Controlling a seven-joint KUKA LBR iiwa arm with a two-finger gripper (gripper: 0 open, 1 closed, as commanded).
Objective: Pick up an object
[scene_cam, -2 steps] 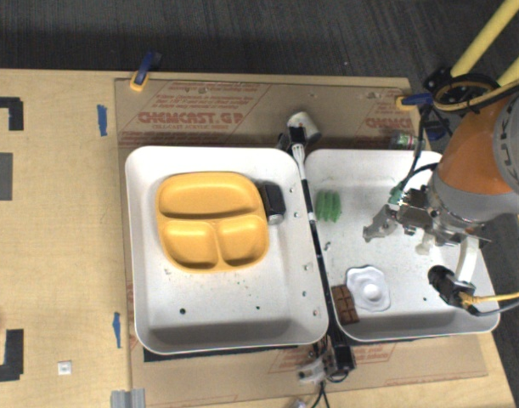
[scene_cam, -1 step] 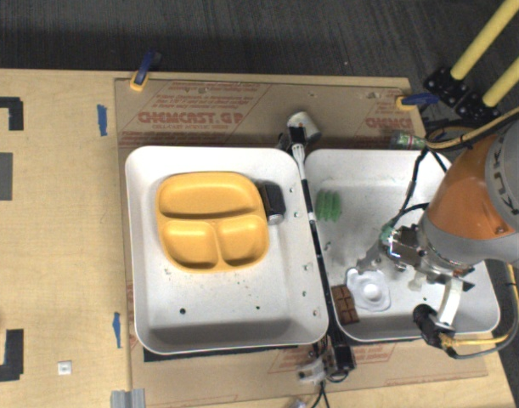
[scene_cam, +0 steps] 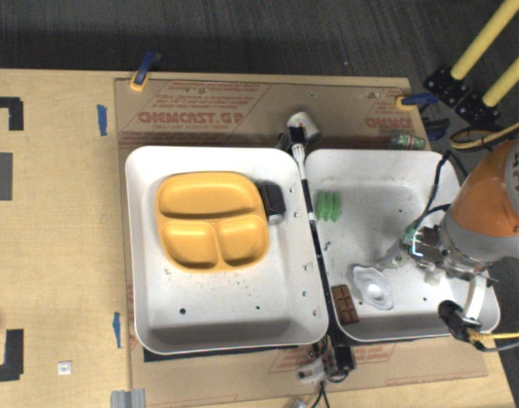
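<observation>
Over on the right side of the camera view, the grey arm with its orange band (scene_cam: pixel 488 202) hung above the right bin (scene_cam: pixel 361 172), wrist angled down toward that bin's lower right part. The gripper (scene_cam: pixel 412 246) sat low there, but honestly I couldn't tell whether it was released or clenched — too much cable and metal bunched up around it.

Stuff in the right bin: a small green ribbed piece (scene_cam: pixel 328 206) near the upper left wall, a clear plastic thing (scene_cam: pixel 371 284) lying on the floor just left of the gripper, and a brown chocolate-bar-looking block (scene_cam: pixel 345 303) down at the lower left edge. The clear piece looked close to the gripper, though whether they touched I couldn't say.

The left bin (scene_cam: pixel 149 253) had a big yellow divided tray (scene_cam: pixel 212 219) taking up its upper half, with a small dark object (scene_cam: pixel 273 201) tucked against the tray's right side — touching it, as far as I could see. Both bins sat side by side on a cardboard sheet (scene_cam: pixel 200 109) on the bench.
</observation>
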